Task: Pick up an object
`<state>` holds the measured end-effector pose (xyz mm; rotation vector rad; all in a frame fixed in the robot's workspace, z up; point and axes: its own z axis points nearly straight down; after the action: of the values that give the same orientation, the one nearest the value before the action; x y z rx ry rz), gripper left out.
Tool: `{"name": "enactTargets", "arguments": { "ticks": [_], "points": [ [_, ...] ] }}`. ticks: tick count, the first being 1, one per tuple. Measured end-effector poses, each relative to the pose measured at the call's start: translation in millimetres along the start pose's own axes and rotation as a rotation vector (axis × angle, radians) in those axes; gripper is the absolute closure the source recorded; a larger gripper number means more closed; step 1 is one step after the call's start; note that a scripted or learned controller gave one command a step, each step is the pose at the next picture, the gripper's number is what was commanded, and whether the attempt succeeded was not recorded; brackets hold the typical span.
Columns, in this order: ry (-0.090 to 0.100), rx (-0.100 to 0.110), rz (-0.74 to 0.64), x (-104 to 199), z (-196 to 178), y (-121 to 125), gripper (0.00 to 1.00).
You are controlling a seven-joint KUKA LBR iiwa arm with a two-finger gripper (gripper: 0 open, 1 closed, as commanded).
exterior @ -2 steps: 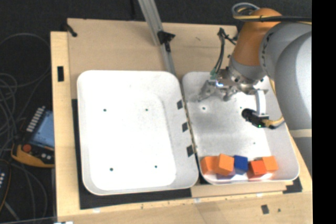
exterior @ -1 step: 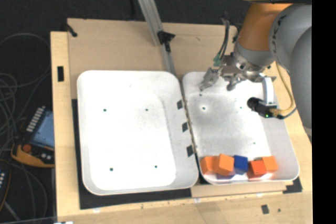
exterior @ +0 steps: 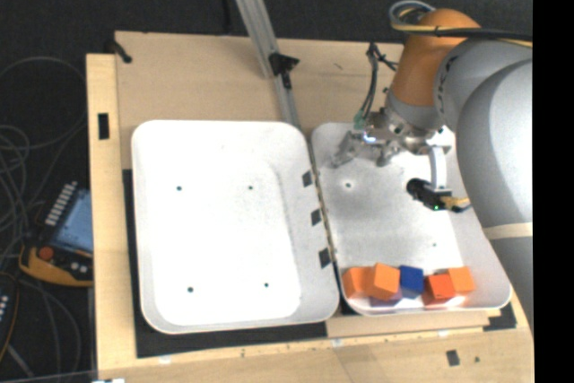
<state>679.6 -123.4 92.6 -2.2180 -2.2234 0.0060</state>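
Observation:
Several blocks lie in a row along the near edge of the right bin: an orange block, a second orange block, a blue block and two more orange ones. My gripper hangs over the far left corner of that bin, well away from the blocks. Its fingers stand apart, open, with nothing between them. The grey arm with its orange band comes in from the right.
The left bin lies beside the right one, their rims touching. A slanted metal rail rises from the bench behind the bins. A small black part with a green light hangs off the arm over the right bin.

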Motion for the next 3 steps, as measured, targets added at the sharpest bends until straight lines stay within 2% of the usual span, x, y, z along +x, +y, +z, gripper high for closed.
{"name": "enactTargets", "arguments": {
  "ticks": [1, 2, 3],
  "points": [
    [-0.003, -0.002, 0.009, -61.3, -4.4, -51.6, 0.0],
    [0.002, -0.002, 0.003, -10.8, -4.4, -111.0, 0.0],
    [-0.001, -0.007, -0.004, 32.2, -5.7, -9.7, 0.0]
  ]
}}
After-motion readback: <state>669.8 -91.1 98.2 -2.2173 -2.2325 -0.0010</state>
